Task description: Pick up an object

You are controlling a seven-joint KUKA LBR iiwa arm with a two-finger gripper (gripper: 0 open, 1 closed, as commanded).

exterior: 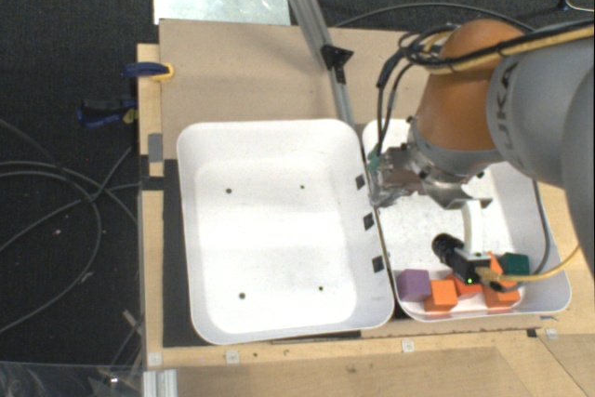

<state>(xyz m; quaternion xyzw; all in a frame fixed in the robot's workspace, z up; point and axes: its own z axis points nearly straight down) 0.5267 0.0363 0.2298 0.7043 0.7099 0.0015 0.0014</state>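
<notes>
Where blocks cluster: purple cube (415, 283) (matte) | orange cube (443, 294) | right bin (550, 293)

Arm (544, 98): grey casing, smooth and rounded, with part of dark lettering visible on the shell. Orange band (469, 88) above the wrist, glossy, domed in shape. Black cables (400, 70) loop along the orange section; a yellowish cable (558, 33) runs across the grey shell. Wrist section (437, 172) below the band is grey metal with small fittings, detail blurred.
</notes>
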